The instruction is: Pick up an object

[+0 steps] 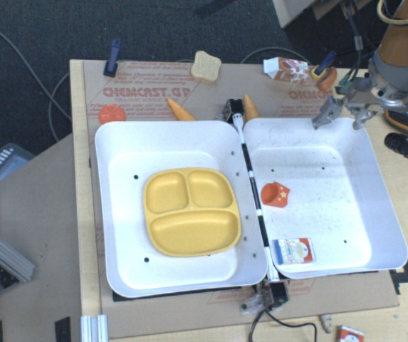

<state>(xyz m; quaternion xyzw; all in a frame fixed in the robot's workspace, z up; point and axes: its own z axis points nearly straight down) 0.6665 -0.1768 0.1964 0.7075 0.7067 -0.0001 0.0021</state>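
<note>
My gripper (343, 117) hangs over the far right corner of the right bin (374, 191), its two grey fingers (324, 116) spread apart with nothing between them. A small red object (275, 194) lies near the right bin's left wall. A flat white and blue packet with a red picture (292, 251) rests by that bin's front left corner. Both lie well to the left of and nearer than the gripper.
The left bin (118, 191) holds a yellow divided plate (190, 211). On the board behind the bins lie a bread slice (206, 65), a carrot (180, 110), a red disc (112, 114), a blue clip (112, 58) and a small carton (286, 69).
</note>
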